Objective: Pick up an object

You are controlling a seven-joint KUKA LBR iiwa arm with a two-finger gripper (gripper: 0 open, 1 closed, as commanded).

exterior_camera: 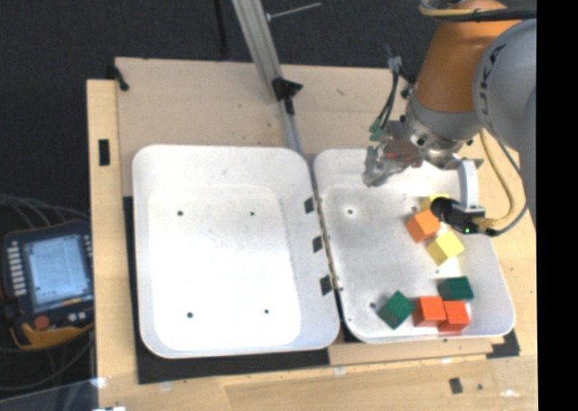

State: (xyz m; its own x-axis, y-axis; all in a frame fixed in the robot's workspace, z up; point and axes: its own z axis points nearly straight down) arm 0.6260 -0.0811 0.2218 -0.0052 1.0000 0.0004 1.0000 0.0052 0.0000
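My gripper (379, 168) hangs over the upper left part of the right bin (361, 238), with nothing visible between its fingers. Several small blocks lie in that bin, to the right of and below the gripper. An orange block (421, 226) and a yellow block (444, 247) sit mid-right. A green block (455, 288) lies lower right. Along the bottom edge are a dark green block (395, 309) and two orange-red blocks (431, 311) (456, 313) side by side.
The left bin (163, 174) stands beside the right one, their rims meeting at the middle. A slanted metal pole (262, 48) rises from behind the bins. A pendant with a screen (50, 274) lies off the bench at far left.
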